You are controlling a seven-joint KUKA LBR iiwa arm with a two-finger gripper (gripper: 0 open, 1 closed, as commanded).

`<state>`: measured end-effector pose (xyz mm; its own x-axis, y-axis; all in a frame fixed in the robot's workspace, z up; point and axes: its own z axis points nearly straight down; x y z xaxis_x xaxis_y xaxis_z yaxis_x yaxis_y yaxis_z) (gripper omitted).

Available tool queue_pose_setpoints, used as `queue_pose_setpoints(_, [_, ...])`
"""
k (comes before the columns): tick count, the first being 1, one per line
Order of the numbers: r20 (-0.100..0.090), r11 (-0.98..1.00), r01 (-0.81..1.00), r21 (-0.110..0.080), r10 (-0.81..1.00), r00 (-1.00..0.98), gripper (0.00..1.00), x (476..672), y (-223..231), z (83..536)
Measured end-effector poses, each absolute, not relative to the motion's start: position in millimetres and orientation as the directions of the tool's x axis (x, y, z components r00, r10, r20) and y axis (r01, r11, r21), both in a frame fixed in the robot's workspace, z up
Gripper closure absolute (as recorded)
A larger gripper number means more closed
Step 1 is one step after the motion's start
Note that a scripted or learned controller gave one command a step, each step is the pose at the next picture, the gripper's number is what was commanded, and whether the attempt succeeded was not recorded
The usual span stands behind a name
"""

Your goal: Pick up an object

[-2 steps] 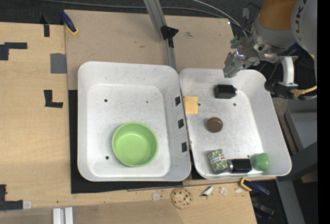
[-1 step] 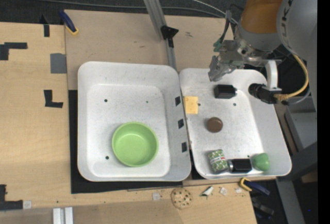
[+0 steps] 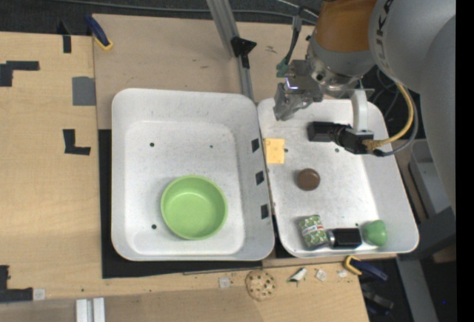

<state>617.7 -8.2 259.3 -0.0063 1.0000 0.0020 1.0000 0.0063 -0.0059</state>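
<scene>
Cookie (image 3: pixel 258 285) on table (image 3: pixel 44 165) front; hand (image 3: pixel 287 107) over right bin's (image 3: pixel 392 187) far-left corner, grip state unclear, nothing visibly held; yellow block (image 3: pixel 275 151) just below, against wall, so fingers may clip rim.

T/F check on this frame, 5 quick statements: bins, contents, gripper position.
1. The green bowl sits in the left bin. True.
2. The yellow block lies in the left bin. False: it is in the right bin, near its left wall.
3. The gripper is above the far left corner of the right bin. True.
4. The brown round object is between the gripper's fingers. False: it lies on the bin floor, apart from the gripper.
5. The green ball is at the right bin's far edge. False: it is at the near edge, beside a black object.
</scene>
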Motion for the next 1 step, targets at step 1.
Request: queue_pose_setpoints(1, [0.002, 0.008, 1.000, -0.009, 1.000, -0.008, 1.00, 605.6, 48.4, 240.1])
